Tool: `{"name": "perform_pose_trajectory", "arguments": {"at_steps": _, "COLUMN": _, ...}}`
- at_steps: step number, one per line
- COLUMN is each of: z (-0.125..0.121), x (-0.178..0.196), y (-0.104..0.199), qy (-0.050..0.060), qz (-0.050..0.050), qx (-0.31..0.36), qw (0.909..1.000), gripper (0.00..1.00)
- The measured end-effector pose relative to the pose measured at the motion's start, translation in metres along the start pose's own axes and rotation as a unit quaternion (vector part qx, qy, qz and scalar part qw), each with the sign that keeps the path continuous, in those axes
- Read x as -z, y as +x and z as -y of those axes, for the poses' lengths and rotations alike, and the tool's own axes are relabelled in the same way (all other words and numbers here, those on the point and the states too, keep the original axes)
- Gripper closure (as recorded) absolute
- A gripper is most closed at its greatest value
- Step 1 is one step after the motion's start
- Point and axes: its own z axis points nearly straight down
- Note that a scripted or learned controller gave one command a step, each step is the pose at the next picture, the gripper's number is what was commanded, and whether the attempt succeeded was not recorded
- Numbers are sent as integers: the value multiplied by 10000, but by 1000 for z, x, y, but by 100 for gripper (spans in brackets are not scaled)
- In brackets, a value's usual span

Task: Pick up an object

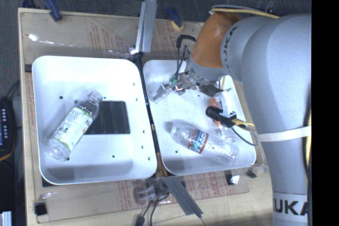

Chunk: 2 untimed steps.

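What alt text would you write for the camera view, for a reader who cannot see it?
A grey robot arm with an orange band reaches from the right over the right shallow white bin, where a clear plastic bottle with a blue-red label lies. The left shallow white bin holds a clear plastic bottle with a green-white label beside a flat black rectangular object.

Clear plastic bottle (204, 143) lying sideways in right bin, green-labelled bottle (74, 125) tilted across left bin

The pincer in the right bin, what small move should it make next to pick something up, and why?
Probably shift the pincer toward the bin's near side and lower it over the clear bottle. The bottle lies on its side in the right bin, apart from the pincer, which sits near the bin's far left part with nothing visibly between its fingers.
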Motion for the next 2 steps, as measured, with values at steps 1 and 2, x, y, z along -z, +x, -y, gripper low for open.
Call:
{"name": "perform_pose_trajectory", "arguments": {"at_steps": 1, "z": 59, "x": 95, "y": -4, "qy": -9, "qz": 0, "qx": -109, "qw": 9999, "gripper": 0}}
{"name": "perform_pose_trajectory", "arguments": {"at_steps": 2, "z": 101, "x": 30, "y": 14, "qy": 3, "qz": -8, "qx": 895, "qw": 9960, "gripper": 0}}
